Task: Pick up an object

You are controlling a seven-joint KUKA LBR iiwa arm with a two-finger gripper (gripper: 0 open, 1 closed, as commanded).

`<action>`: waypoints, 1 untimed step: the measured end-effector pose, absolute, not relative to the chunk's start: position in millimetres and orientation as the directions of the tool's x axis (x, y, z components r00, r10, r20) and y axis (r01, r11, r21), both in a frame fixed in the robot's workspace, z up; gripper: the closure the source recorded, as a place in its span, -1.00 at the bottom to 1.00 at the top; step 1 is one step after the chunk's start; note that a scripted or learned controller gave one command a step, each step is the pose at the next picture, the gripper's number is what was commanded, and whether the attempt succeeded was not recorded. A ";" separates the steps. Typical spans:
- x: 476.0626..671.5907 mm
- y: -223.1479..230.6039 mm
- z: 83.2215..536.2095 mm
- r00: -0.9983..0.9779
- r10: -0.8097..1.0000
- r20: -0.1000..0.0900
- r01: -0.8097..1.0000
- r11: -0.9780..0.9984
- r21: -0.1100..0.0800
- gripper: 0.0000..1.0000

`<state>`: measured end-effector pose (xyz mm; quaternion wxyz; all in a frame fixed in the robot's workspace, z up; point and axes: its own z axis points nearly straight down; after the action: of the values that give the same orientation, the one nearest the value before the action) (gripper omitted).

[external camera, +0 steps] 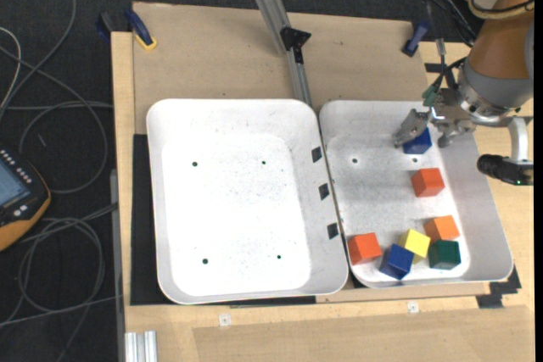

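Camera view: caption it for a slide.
KUKA gripper holds a blue block above the right bin, five blocks at its near end.

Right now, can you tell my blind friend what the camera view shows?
A grey and orange robot arm's pincer is over the right white bin, with a blue block at its tip. Five more blocks sit nearer the bin's front: three orange, one yellow, one green, plus another blue one.

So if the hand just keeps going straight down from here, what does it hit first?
Probably the blue block right at the hand, in the right bin; depth is hard to judge from this slant.
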<state>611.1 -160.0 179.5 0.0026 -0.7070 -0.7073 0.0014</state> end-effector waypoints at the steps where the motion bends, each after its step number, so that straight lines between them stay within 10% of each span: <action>1: 614.3 -162.6 117.7 0.000 1.000 0.002 1.000 0.000 -0.008 -1.00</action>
<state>614.3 -162.6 117.7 0.0034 -0.7071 -0.7071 0.0020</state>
